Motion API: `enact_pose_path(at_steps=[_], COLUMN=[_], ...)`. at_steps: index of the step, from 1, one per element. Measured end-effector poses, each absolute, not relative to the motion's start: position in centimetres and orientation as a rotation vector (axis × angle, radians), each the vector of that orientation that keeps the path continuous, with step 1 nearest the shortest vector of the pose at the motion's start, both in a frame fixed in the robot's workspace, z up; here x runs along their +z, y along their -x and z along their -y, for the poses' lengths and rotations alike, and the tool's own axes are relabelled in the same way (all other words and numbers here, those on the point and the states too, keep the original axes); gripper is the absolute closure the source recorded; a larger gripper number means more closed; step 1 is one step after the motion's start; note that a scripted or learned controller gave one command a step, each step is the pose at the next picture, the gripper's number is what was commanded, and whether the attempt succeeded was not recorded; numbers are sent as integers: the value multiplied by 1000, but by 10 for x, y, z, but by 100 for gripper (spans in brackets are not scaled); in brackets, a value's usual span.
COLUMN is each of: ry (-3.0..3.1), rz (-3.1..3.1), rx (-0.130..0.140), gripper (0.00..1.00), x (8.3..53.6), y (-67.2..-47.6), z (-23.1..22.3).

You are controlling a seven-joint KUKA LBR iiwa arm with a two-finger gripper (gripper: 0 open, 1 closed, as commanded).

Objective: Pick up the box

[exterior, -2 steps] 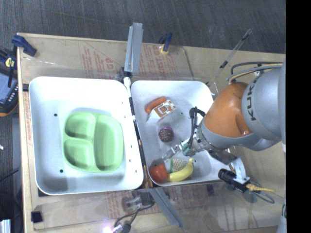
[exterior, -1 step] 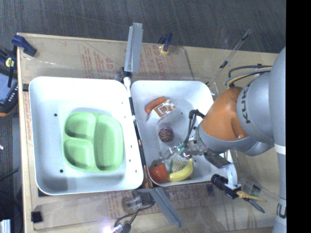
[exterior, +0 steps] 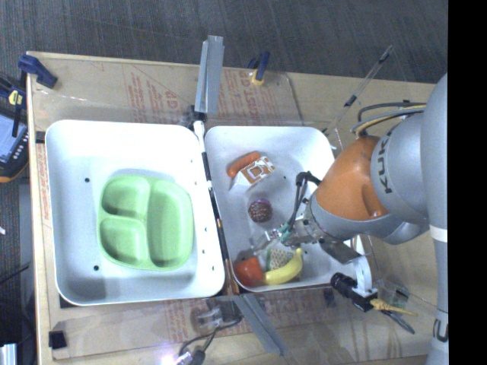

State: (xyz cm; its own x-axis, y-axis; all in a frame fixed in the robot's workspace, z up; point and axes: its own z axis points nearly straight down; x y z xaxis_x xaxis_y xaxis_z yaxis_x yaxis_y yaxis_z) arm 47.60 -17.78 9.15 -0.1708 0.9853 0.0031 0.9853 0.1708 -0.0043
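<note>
Claw (exterior: pixel 280 238) low in the right bin (exterior: pixel 319 139), just above a banana (exterior: pixel 284 272) and tomato (exterior: pixel 249 271); whether it is open cannot be told. The box (exterior: pixel 259 170) lies farther up the bin, well apart from the claw, beside an orange sausage (exterior: pixel 242 162). A dark ball (exterior: pixel 260 210) sits between box and claw.

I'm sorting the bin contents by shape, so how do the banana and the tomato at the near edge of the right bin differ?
The banana is yellow, while the tomato is red. The banana is long and curved; the tomato is round and compact. The banana lies nearer the gripper, the tomato nearer the divider between the bins. Both rest side by side in the right bin.
</note>
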Motion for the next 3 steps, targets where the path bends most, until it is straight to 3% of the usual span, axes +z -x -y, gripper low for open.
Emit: enact_pose_path(at_steps=[1, 2, 3], ry=[2012, 2010, 2005], rz=[2404, 2405, 2409], rx=[3, 4, 5], gripper=[100, 0, 100], x=[101, 101, 111], y=[-477, -477, -477], z=[177, 177, 177])
